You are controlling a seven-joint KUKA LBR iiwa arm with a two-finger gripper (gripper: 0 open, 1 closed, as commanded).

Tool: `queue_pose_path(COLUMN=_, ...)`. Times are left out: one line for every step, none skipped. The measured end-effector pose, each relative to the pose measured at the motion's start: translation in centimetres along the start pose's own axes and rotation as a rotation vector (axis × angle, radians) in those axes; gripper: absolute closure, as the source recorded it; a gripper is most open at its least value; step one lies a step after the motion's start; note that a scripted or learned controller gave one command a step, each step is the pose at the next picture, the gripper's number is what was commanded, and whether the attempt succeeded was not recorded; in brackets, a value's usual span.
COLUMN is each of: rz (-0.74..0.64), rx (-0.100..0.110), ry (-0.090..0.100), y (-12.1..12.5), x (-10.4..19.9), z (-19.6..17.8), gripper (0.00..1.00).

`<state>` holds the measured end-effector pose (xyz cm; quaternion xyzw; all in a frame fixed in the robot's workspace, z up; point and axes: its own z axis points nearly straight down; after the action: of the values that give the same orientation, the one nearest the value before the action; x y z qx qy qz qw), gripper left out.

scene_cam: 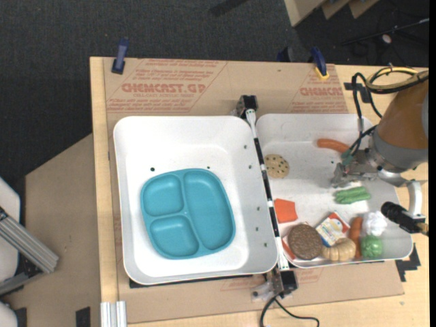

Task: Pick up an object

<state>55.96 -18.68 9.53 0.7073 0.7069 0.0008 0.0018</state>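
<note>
Nearest, toy food crowds the right bin (300, 125): burger patty (305, 241), broccoli (372, 247). Beyond, the gripper (345, 176) hangs over the bin floor just above a green pea pod (351, 195); can't tell its jaws. Farther back, a cookie (276, 165) and hot dog (332, 144).

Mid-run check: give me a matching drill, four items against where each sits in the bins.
Items:
1. tray
2. cookie
3. pincer
4. orange wedge

Places:
A. right bin, near the divider, mid-depth
B. left bin
C. right bin, just above the green pod
D. right bin, upper left part

Pairs: 1-B, 2-D, 3-C, 4-A
</note>
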Motion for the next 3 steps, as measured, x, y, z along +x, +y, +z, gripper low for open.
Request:
queue_pose_path(rz=-0.002, rx=-0.006, ry=-0.002, y=2.4, x=-0.3, z=-8.3, gripper=1.0)
queue_pose_path(rz=-0.002, rx=-0.005, ry=-0.002, y=5.6, x=-1.3, z=-11.9, gripper=1.0)
queue_pose_path(rz=-0.004, rx=-0.005, ry=-0.002, y=10.9, x=-0.9, z=-14.7, gripper=1.0)
